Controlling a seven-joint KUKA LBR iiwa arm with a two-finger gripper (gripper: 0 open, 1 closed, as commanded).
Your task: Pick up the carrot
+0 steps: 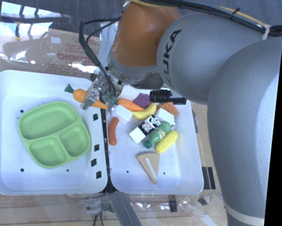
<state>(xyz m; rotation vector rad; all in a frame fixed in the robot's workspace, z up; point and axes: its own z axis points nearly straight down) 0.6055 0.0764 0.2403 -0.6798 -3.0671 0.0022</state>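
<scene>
The carrot (79,95), orange with a green leafy top, lies slantwise over the back right corner of the left bin (2,120), its tip pointing toward the divider. My gripper (98,100) comes down from the orange-banded wrist right over it. One finger (88,101) crosses the carrot's middle and the other stands by its thin end, so the fingers are shut on the carrot. Whether the carrot hangs clear of the bin floor I cannot tell.
A green divided plate (53,133) sits in the left bin. The right bin (184,182) holds a red sausage (113,131), a second orange piece (130,104), banana (146,113), purple grapes (142,100), corn (167,142), a white block (123,114) and a tan wedge (148,167).
</scene>
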